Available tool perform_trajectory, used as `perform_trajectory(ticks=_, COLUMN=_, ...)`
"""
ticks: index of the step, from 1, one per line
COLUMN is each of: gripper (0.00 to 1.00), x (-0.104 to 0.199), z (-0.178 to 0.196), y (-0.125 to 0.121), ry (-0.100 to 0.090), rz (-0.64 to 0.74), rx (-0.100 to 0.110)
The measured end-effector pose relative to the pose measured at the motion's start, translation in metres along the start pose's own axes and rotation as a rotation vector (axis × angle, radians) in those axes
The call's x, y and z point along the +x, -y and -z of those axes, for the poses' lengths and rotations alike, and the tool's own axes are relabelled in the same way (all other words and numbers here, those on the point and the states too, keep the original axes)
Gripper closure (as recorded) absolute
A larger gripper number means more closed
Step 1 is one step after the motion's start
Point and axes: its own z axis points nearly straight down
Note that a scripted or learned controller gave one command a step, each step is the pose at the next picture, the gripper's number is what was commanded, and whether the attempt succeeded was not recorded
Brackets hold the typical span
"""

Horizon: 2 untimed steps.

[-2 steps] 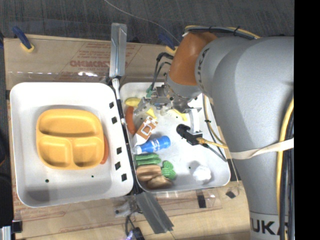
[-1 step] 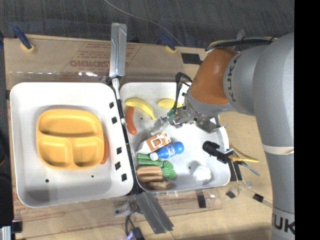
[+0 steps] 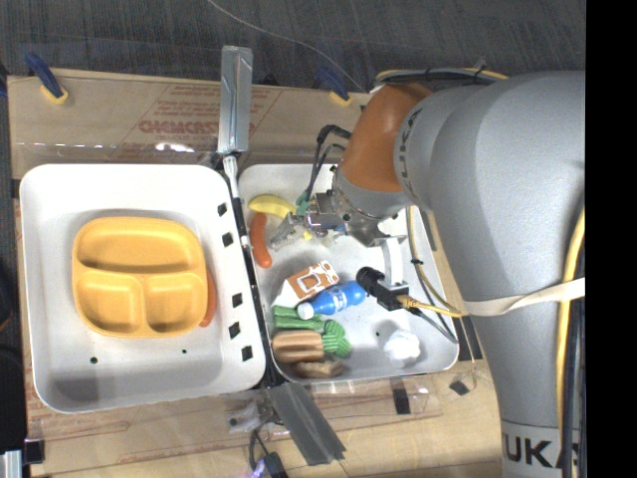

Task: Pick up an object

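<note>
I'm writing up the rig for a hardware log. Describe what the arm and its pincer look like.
The arm is a thick, rounded grey tube with an orange band just above the wrist. Pale "KUKA" lettering shows low on its base. Thin black cables loop beside the wrist, and a pale strap crosses the body. The pincer is a small metallic grey assembly, too cluttered to make out in detail.

Off-task things around the bins

Yellow tray (image 3: 139,275) in left bin (image 3: 50,366); cardboard (image 3: 149,108) at 12 o'clock; blue clamp (image 3: 47,78) at 11.
</note>
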Motion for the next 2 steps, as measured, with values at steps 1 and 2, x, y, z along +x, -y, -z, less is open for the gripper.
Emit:
perform_trajectory(ticks=1, gripper=0.00, x=-0.001, z=0.001, y=0.000, ry=0.001, rz=-0.001, rx=-0.001)
perform_trajectory(ticks=2, gripper=0.00, x=-0.017, z=0.002, y=-0.036, ry=0.001, rz=0.038, rx=-0.002)
